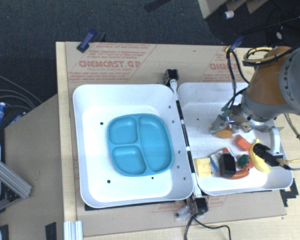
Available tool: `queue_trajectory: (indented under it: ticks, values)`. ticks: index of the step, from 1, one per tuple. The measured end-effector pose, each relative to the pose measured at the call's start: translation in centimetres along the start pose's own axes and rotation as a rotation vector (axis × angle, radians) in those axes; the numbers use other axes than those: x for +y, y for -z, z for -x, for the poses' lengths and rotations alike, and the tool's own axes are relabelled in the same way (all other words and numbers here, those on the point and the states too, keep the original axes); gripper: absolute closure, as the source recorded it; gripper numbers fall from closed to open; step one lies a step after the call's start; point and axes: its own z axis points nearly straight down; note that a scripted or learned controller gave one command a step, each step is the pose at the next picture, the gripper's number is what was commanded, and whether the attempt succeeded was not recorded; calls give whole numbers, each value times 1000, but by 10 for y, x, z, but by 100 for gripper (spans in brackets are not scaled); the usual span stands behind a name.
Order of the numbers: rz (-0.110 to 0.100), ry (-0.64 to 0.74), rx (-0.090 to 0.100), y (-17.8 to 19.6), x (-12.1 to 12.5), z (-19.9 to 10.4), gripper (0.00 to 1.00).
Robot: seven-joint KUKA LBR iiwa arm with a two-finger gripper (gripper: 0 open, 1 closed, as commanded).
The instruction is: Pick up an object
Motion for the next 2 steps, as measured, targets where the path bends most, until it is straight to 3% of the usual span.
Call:
queue_trajectory:
  ticks: [1, 2]
  values:
    - [1, 2, 0, 127, -53, -44, 100]
    - [-1, 3, 0, 170, -96, -138, 100]
